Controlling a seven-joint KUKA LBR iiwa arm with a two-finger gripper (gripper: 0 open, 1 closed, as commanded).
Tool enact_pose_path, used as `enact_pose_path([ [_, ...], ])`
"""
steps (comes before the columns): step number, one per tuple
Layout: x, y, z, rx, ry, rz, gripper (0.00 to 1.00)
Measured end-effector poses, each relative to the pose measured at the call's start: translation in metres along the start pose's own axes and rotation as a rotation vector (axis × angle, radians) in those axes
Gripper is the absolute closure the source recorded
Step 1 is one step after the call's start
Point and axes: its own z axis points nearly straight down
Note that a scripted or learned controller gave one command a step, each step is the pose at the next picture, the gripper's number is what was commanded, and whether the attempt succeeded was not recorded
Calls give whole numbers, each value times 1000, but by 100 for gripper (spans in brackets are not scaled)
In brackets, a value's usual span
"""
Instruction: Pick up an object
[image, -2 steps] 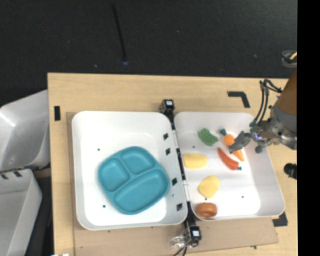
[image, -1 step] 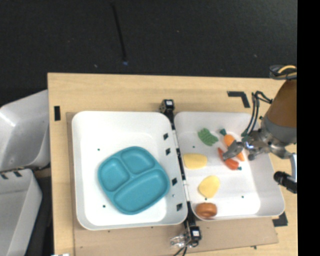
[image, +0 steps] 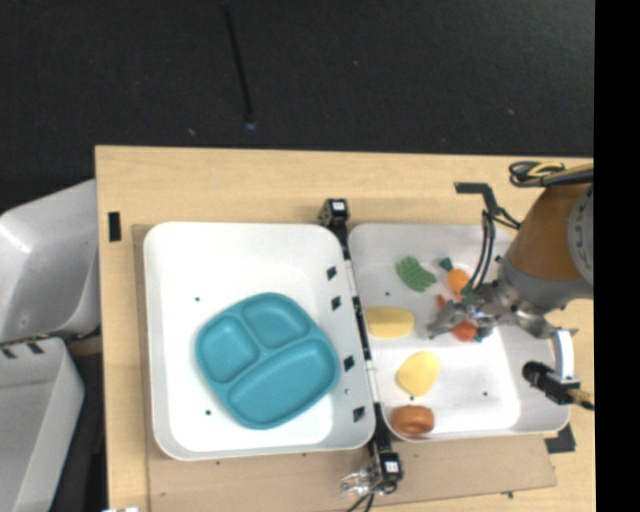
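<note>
The bench carries two shallow white bins set side by side, their inner walls meeting along a dark clipped seam down the middle. The left bin (image: 170, 300) holds a blue divided plate (image: 265, 358), three compartments, lying flat and turned at a slant; bare white floor runs all round it, widest along the top and the left wall.

The right bin (image: 500, 395) is the busier one. A green leafy piece (image: 413, 272) lies near its upper middle. Below it, close to the seam, sits a pale yellow block (image: 389, 322), and below that a rounder yellow lump (image: 418, 373), the two near each other but apart. A brown rounded item (image: 412, 419) rests against the bin's lower wall, near the lower left corner. A small orange piece (image: 458, 280) lies just right of the green one.

The arm comes in from the right, its orange band above the wrist over the bin's upper right rim. The gripper (image: 462, 322) is down low in the middle of the right bin, among small orange and red bits; the tool is too dark and cluttered to say how wide it stands or whether anything is caught in it. The yellow block lies just to its left. Open floor remains at the bin's lower right, between the yellow lump and the right wall
</note>
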Motion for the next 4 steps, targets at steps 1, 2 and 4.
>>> enact_pose_path([
  [1,-1,0,-2,-4,0,3,0],
  [2,-2,1,-13,-7,-1,6,100],
  [4,7,4,-138,-12,-3,-5,100],
])
